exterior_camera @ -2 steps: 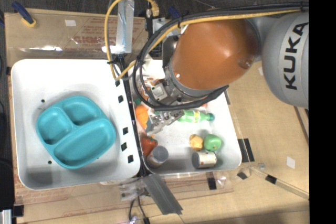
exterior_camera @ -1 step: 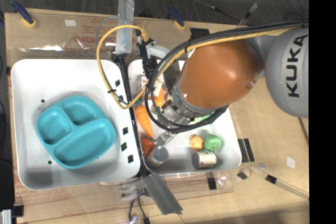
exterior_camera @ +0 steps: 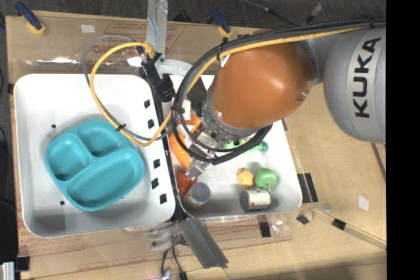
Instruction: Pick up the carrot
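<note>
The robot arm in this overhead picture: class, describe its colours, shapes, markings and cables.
The arm is a thick, rounded grey tube bearing "KUKA" in black capitals. Above the wrist sits a bulging, glossy orange band. Black cables, bundled with a yellow cable, run along it and loop down toward the wrist. The metal wrist fittings below look grey and dark.

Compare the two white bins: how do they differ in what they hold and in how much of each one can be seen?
The left bin holds one teal divided plate; the right bin holds several small things, among them an orange carrot, a green piece and a small can. The left bin lies open to view; the arm covers much of the right bin. Both are shallow, white and side by side.
</note>
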Controlling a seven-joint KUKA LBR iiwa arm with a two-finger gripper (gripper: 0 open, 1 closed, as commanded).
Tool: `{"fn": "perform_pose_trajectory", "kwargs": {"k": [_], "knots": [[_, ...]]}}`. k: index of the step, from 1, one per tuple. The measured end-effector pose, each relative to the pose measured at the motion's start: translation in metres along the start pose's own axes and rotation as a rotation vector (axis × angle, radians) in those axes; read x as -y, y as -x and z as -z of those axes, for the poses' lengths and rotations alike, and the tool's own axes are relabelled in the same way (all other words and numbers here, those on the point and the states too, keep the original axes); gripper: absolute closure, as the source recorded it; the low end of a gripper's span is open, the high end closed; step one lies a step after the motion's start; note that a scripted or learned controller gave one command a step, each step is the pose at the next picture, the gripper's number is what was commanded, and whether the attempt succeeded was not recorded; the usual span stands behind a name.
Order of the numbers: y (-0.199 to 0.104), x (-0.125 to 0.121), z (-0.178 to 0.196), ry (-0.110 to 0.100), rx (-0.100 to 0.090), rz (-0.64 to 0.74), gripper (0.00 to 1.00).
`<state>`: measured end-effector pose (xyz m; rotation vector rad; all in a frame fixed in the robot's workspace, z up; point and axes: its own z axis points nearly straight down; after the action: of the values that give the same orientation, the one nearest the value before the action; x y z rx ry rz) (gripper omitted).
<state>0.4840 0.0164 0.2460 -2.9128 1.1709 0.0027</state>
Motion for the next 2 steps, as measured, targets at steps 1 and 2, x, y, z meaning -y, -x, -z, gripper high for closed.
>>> {"fn": "perform_pose_trajectory", "kwargs": {"k": [1, 2], "knots": [[-0.008, 0.023, -0.016, 0.0, 0.001, 0.411, 1.0], [-0.066, 0.049, 0.001, 0.001, 0.0, 0.539, 1.0]]}}
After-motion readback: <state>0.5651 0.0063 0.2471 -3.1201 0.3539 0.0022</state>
